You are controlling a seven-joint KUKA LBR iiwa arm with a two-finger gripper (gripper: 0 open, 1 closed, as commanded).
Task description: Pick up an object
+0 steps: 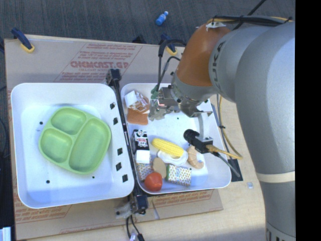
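Note:
My gripper (158,107) hangs over the far part of the right bin (211,175), under the grey arm with its orange band. Just left of it lie an orange-brown slab (138,116) and a small white and brown wrapped item (135,100). Whether it touches either of them is hidden by the wrist. Nearer the front of the bin are a yellow corn cob (168,147), a black and white carton (141,139), a white block (143,157), a red tomato (154,181), a patterned little box (179,174) and a pale bread-like piece (196,160).
The left bin (27,134) holds a green divided plate (75,138). Black clips line the rim between the two bins. A cardboard sheet (95,62) lies under both bins, with blue clamps at its far edge.

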